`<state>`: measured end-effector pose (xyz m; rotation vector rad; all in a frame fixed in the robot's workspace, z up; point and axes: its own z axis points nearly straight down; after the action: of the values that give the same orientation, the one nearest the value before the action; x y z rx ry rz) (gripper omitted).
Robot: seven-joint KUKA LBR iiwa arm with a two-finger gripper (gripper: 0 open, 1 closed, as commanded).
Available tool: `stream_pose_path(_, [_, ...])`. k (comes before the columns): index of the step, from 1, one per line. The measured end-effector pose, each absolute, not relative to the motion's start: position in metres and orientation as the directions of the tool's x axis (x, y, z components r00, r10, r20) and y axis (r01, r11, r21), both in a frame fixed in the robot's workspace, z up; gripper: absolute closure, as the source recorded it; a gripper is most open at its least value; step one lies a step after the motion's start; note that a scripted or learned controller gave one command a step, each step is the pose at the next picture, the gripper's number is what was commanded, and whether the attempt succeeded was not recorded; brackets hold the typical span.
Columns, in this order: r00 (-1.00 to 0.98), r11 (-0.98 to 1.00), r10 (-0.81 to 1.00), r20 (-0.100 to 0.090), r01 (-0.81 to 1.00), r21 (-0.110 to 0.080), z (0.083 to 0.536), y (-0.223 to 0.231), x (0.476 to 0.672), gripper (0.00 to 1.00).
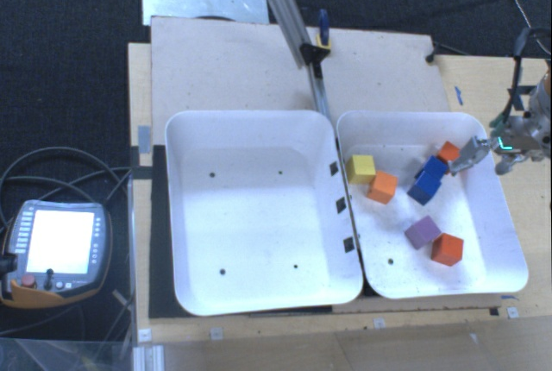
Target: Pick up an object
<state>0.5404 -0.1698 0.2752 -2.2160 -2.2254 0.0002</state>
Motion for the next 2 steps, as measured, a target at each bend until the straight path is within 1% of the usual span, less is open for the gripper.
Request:
stream_pose_path(1, [-0.004,0.004,1.000,0.000,1.000,0.002,0.277,-0.170,0.541,0.00])
stream_pose_path(2, [-0.002,0.002,1.000,0.000,1.000,-0.003,0.218,-0.173,0.548,0.00])
